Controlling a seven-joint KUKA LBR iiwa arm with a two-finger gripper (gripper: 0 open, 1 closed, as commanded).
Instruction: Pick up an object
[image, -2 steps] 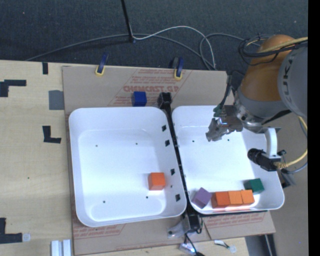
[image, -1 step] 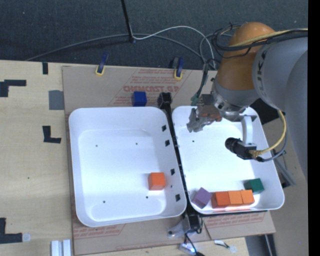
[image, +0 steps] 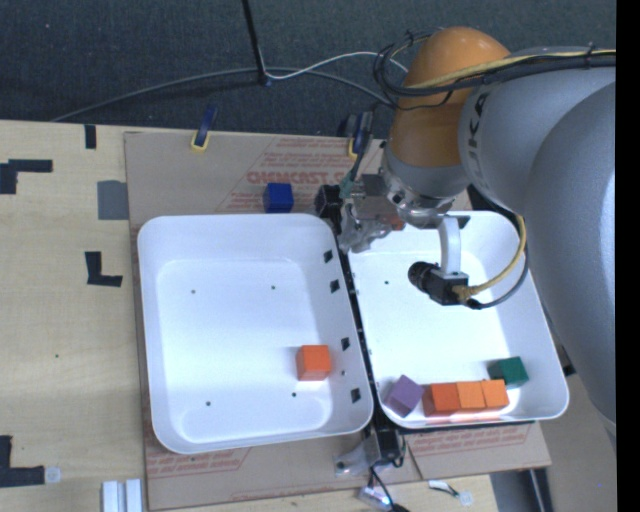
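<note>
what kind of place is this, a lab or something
Most likely a robotics lab or test bench. A grey robot arm reaches over two white bins on a cardboard sheet, with small coloured blocks to pick and loose cables behind.

cam: fixed overhead | slanted down | both bins (image: 150, 240) in frame

Dark carpet-like floor (image: 130, 50) behind wooden bench (image: 50, 330).
</note>
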